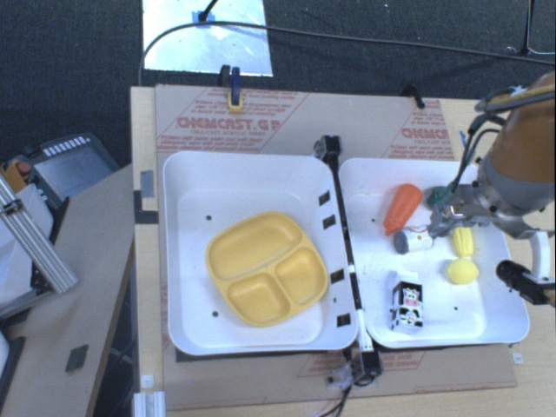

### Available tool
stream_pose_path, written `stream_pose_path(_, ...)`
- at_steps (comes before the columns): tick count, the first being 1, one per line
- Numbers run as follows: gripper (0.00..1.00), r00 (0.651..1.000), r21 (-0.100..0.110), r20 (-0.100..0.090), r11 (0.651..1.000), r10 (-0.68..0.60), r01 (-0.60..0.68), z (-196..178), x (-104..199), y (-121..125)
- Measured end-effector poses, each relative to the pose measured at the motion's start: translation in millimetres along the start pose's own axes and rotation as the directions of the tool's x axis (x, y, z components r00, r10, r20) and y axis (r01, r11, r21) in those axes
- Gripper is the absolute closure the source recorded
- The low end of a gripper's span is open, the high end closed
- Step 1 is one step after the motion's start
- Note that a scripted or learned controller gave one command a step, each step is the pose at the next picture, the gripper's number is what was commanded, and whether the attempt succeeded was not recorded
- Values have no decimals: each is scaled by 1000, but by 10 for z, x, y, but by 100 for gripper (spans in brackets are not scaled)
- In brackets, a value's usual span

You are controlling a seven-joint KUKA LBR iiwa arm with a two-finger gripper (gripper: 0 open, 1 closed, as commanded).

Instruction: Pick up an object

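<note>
In the right bin lie an orange carrot, a small grey-and-white cylinder, a yellow corn cob, a yellow lemon and a black-and-white cow-print carton. My gripper hangs low over the bin's upper middle, between the carrot and the corn, just above the grey cylinder. The arm comes in from the right, its orange band above the wrist. Nothing shows between the fingers.
The left bin holds a yellow three-compartment plate. A black divider rail runs between the bins. Cardboard lies under both. A grey device and metal bar sit on the side table at left.
</note>
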State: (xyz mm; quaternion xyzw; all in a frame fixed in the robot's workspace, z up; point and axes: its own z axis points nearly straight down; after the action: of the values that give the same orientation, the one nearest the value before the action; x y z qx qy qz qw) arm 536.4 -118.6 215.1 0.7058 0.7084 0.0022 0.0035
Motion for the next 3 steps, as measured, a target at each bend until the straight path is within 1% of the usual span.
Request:
stream_pose_path(1,100,1000,-1,0,1000,-1,1,-633,-55,49)
stream_pose_path(2,100,1000,7,-4,1000,-6,6,-454,525,171)
stream_pose_path(3,100,1000,7,-4,1000,-6,6,-382,1096,207)
